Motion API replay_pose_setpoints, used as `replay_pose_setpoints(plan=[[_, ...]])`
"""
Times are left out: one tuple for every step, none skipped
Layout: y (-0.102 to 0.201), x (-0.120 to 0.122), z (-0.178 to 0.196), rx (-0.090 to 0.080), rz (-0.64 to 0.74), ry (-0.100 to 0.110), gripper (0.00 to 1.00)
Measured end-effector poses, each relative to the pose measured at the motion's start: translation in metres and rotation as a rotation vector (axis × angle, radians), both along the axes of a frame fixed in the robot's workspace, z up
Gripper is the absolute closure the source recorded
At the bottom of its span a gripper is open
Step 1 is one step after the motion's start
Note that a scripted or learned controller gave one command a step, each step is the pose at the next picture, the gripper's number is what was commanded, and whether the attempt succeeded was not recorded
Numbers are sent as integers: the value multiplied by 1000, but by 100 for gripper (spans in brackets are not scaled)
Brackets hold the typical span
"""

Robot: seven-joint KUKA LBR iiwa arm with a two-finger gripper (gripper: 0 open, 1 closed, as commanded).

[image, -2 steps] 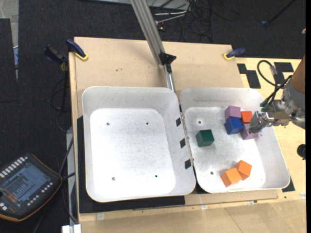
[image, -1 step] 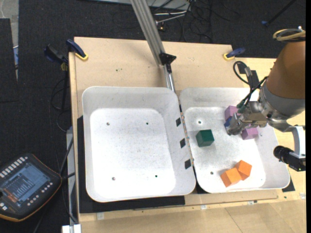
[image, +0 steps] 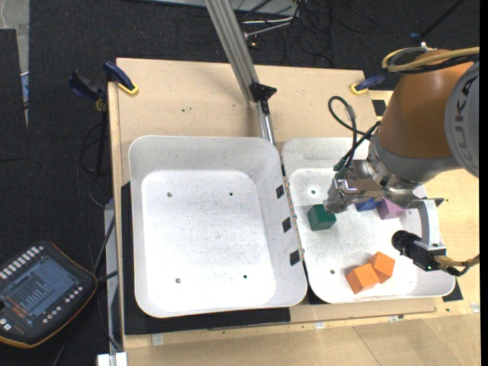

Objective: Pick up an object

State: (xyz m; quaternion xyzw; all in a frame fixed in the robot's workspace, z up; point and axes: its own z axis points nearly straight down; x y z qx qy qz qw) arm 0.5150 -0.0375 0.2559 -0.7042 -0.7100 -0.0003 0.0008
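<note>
1. The bench carries two shallow white bins side by side: the left bin and the right bin, their inner rims touching along the middle.
2. The grey arm, with its orange band above the wrist, reaches in over the right bin's far right corner and hides much of that part of the bin.
3. The gripper hangs low over the right bin, near the bin's left wall and about halfway along it.
4. Whether the gripper is wide or narrow cannot be told, because the wrist body covers that part.
5. A green block lies on the floor of the right bin, just beside the gripper on its near side; it cannot be told whether the two touch.
6. A purple block lies toward the right wall of the right bin, partly under the arm.
7. A blue object shows just beside the purple block, mostly hidden by the gripper body.
8. Two orange blocks sit touching each other near the near right corner of the right bin.
9. A handheld control pendant lies off the bench, beyond its near left corner.
</note>
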Motion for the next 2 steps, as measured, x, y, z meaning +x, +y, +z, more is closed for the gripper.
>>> replay_pose_setpoints(plan=[[54, 15, 4, -1, -6, -1, 100], [105, 27, 7, 0, 0, -2, 100]])
